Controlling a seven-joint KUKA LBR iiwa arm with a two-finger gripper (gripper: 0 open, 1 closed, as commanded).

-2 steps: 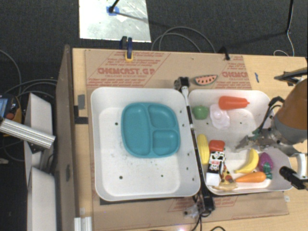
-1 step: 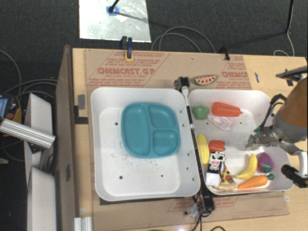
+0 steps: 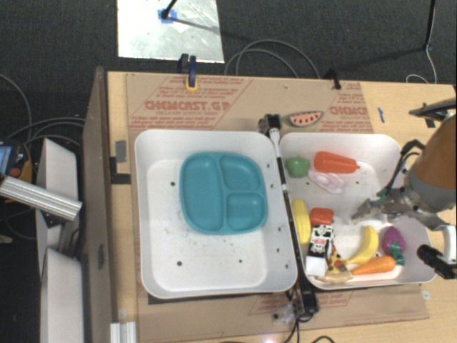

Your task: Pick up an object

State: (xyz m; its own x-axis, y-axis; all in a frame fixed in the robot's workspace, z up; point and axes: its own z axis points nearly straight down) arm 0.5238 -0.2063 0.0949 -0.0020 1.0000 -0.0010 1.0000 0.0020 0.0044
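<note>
The gripper (image 3: 371, 207) reaches into the right bin (image 3: 382, 146) from the right side, over the bare white floor in the middle of it. Its thin grey fingers (image 3: 363, 210) point to the left; whether they are spread or pressed together I cannot tell, because they are small and blurred. Nothing is visible between them.

The toys lie around the fingers. Just below them is the banana (image 3: 368, 244), curved, and beside it to the right the purple toy (image 3: 393, 240). Below the banana lies the small carrot (image 3: 373, 266), near the front wall. To the left of the fingers are the red block (image 3: 321, 216), the black and white box (image 3: 320, 239) under it, and the yellow corn (image 3: 301, 221) along the left wall. Above and left of the fingers lie the pink and white toy (image 3: 329, 182), the big orange carrot (image 3: 334, 163) and the green toy (image 3: 297, 166).

Well apart to the left, the left bin (image 3: 161, 263) holds a teal divided plate (image 3: 223, 192). A watermelon slice (image 3: 305, 118) lies on the cardboard behind the bins.
</note>
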